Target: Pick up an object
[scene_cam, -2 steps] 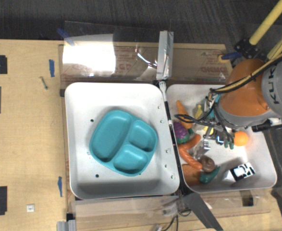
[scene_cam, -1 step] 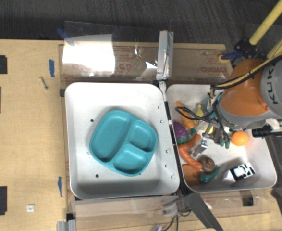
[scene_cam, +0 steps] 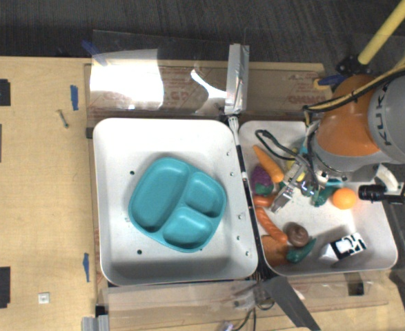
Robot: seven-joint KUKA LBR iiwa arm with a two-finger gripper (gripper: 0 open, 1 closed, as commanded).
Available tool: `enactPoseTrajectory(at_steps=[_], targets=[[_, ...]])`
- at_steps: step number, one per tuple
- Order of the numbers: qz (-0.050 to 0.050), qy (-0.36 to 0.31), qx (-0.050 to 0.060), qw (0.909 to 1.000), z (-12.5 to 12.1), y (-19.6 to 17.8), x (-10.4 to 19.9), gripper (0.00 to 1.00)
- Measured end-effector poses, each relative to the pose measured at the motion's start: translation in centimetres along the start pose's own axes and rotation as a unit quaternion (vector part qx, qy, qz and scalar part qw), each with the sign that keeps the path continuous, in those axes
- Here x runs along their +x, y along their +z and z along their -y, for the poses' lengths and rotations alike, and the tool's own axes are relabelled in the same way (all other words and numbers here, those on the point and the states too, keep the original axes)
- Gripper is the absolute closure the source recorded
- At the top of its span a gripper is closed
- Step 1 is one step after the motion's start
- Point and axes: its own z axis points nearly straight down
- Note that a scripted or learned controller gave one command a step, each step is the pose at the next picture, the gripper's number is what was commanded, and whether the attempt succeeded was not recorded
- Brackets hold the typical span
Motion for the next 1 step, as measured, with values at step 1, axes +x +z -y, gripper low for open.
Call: enactPoseTrajectory(at_steps=[1], targets=[[0.000,0.003,0.000,1.0000,-1.79,0.07,-2.13,0.00]])
